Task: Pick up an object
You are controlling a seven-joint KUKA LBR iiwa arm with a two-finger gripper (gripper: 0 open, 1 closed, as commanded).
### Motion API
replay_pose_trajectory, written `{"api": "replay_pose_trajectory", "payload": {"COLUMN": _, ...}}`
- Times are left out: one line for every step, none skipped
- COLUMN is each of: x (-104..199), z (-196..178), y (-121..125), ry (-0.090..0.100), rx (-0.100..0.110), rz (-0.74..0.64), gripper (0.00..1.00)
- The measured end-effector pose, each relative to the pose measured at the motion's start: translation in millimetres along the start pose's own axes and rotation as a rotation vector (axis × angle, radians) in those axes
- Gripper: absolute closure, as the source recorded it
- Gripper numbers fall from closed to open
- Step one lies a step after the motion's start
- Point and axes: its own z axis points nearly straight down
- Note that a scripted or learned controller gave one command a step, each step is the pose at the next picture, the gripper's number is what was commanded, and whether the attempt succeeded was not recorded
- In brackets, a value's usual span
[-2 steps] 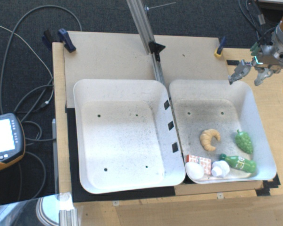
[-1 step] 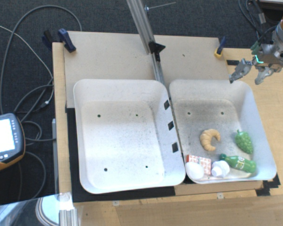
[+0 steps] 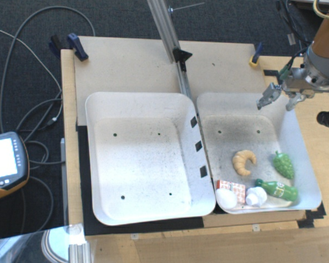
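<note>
My gripper (image 3: 278,99) hangs over the far right corner of the right bin (image 3: 225,111), open, with nothing between its fingers. Well in front of it a tan croissant (image 3: 244,161) lies in the middle of the bin floor. A green bunch of grapes (image 3: 283,165) rests by the right wall. Along the near wall lie a green bottle with a white cap (image 3: 274,190), a red and white packet (image 3: 232,187) and a white round object (image 3: 226,199).
The left bin (image 3: 140,158) sits beside the right one, with black clips on the shared wall. A slanted metal pole (image 3: 163,23) rises from the bench behind the bins. Blue and yellow clamps hold the board's far corners.
</note>
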Motion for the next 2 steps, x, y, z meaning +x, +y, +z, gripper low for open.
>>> {"api": "replay_pose_trajectory", "payload": {"x": -0.7, "z": 48.6, "y": -9.7, "ry": 0.0, "rx": 0.001, "rz": 0.001, "gripper": 0.0}}
{"api": "replay_pose_trajectory", "payload": {"x": -0.7, "z": 112.2, "y": -12.6, "ry": 0.001, "rx": 0.003, "rz": 0.001, "gripper": 0.0}}
